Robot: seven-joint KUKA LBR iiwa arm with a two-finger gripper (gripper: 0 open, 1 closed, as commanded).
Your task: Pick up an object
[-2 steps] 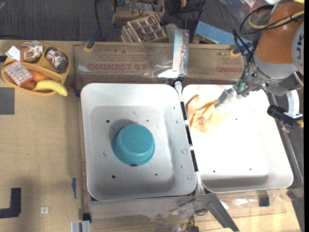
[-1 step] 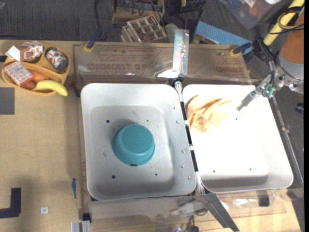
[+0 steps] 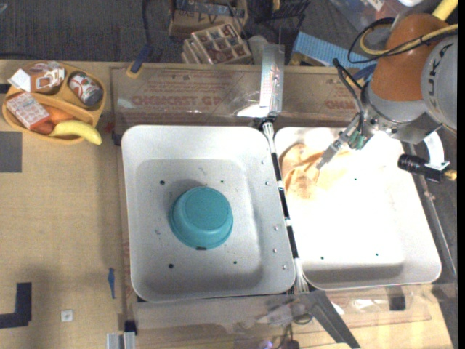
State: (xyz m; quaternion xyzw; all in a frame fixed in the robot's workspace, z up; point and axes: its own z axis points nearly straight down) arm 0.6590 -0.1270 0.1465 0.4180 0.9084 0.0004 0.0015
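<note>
My gripper (image 3: 327, 157), jaw state indiscernible, hangs at upper centre of the right bin (image 3: 407, 267); the teal bowl (image 3: 203, 217) lies lower left, in the left bin (image 3: 145, 267).

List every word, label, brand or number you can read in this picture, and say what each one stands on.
"UK": dark letters on the grey arm, cut off at the picture's edge.
Faint reddish lettering runs along the cardboard strip behind the bins; too blurred to read.
The small packets in the yellow tray carry printing, too small to read.
The teal bowl and the white bins bear no text.
</note>
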